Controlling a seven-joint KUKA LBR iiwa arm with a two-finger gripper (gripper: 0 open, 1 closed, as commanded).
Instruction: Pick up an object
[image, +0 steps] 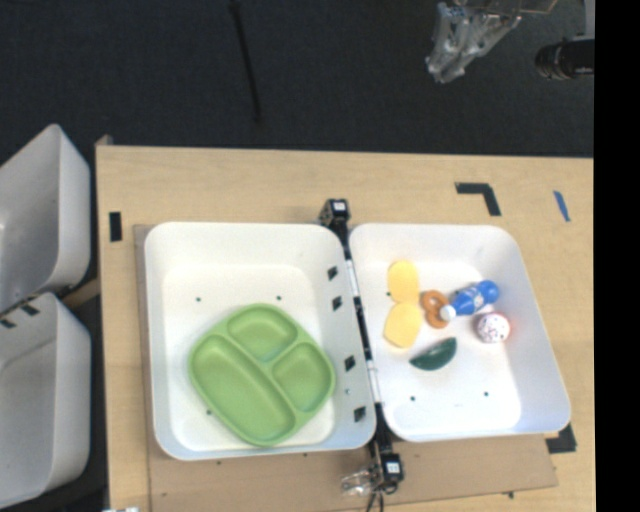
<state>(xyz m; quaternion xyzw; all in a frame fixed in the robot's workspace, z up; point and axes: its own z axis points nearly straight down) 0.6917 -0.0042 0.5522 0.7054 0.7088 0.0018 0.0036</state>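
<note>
No legible text, labels, brand names or numbers anywhere, small blue bottle (474, 298) too blurred to read any print, black corner mark (480, 195) and short blue mark (562, 206) on the wooden bench (250, 185), plain shapes, no characters

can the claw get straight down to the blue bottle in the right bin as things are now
Probably yes. The claw sits high beyond the bench, and the blue bottle lies uncovered in the right bin, though an orange ring touches its cap end.
</note>
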